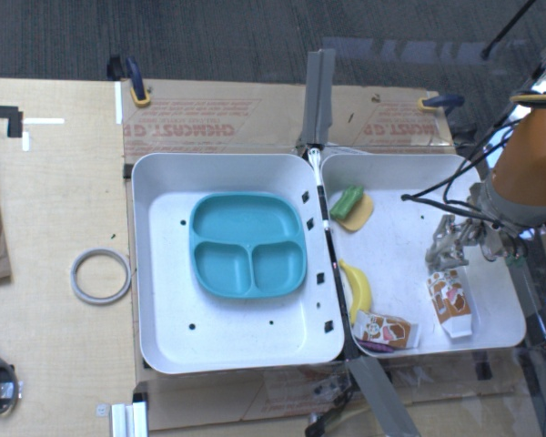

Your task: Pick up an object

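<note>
Small carton (pixel 450 300) lies flat in the right bin (pixel 409 235), just below the gripper (pixel 448 248), which hovers nothing pinched; finger spread I cannot tell. It looks lined up for this pick. Banana (pixel 355 287), snack packet (pixel 384 330), green piece (pixel 348 202) share that bin; teal tray (pixel 248 244) sits left.

A teal tray (pixel 248 246) lies in the left bin (pixel 155 271). In the right bin (pixel 409 235) the claw (pixel 447 251) hangs just above a white carton (pixel 449 300). A banana (pixel 356 289), a snack box (pixel 384 330) and a green pepper (pixel 347 202) lie near the divider.
</note>
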Controlling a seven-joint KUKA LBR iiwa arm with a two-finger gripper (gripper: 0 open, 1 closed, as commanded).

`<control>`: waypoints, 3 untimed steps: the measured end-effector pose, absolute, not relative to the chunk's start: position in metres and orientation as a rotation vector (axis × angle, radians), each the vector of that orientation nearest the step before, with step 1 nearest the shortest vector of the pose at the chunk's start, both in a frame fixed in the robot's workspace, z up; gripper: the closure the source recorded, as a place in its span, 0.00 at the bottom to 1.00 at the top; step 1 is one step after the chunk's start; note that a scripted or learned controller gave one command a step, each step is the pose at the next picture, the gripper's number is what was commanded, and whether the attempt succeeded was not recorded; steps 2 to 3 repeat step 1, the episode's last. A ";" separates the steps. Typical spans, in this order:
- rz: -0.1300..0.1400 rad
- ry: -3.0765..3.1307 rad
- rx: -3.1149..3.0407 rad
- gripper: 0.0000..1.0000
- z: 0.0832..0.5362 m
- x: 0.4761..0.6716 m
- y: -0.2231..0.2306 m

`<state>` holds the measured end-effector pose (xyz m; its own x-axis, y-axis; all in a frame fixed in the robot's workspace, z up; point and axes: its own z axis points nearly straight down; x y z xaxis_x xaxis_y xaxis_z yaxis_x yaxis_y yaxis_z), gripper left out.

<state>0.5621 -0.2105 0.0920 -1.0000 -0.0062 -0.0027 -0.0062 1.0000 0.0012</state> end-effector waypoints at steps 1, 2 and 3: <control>0.003 3.141 0.044 1.00 0.091 0.504 -0.159; 0.003 3.141 0.044 1.00 0.091 0.504 -0.159; 0.003 3.141 0.044 1.00 0.091 0.504 -0.159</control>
